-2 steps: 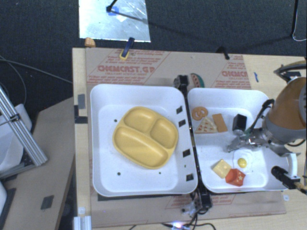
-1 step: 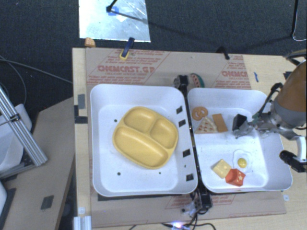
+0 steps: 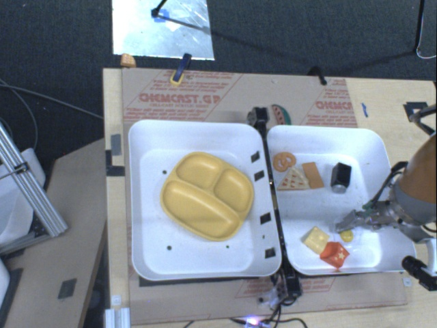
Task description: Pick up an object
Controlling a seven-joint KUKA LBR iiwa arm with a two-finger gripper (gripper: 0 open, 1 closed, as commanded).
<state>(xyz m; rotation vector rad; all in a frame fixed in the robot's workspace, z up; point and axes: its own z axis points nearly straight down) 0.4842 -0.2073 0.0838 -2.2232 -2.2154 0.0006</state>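
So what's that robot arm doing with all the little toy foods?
The grey robot arm reaches in from the right, and its gripper hovers low in the right bin, just above a small yellow piece. Beside it lie a pale yellow block and a red piece. It holds nothing yet. The left bin has a yellow divided plate.

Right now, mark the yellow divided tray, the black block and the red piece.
yellow divided tray (image 3: 207,195): camera view, middle ridge between its compartments.
black block (image 3: 340,175): camera view, centre of its top face.
red piece (image 3: 334,253): camera view, middle of its upper surface.
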